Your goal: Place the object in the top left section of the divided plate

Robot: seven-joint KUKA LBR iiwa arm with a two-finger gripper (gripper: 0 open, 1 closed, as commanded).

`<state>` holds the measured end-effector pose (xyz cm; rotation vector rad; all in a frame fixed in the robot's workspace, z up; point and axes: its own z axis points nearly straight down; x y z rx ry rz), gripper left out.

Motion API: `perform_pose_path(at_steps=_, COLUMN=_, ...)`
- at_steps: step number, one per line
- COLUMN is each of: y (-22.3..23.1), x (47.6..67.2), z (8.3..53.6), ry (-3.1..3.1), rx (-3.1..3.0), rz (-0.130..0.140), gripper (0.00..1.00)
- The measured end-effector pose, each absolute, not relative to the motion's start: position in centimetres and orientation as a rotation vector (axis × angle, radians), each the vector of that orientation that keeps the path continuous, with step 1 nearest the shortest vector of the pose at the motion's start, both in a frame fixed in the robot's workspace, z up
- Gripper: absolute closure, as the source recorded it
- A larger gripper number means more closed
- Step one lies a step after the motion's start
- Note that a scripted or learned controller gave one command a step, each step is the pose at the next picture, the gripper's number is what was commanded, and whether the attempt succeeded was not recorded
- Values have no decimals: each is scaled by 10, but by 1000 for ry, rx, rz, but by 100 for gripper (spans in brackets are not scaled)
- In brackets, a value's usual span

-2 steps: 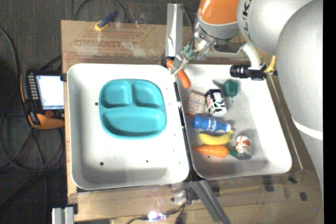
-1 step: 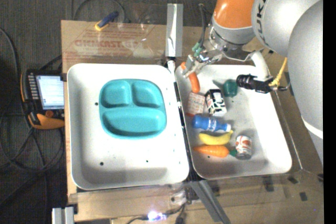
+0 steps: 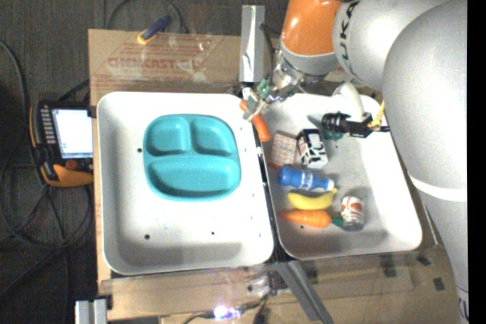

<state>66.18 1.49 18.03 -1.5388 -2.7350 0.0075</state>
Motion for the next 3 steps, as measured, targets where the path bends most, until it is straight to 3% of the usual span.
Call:
perform_pose_path(at_steps=1, y=82, x=655, z=181, ry=-2997, rx=-929, rz=2, gripper=100)
perform_pose_path(at_steps=2, y=168, x=647, z=209, ry=-3083, rx=-594, rz=2, gripper=100)
perform_pose_path(at_steps=3, y=168, x=647, z=209, ry=-3082, rx=-594, rz=1, gripper=0)
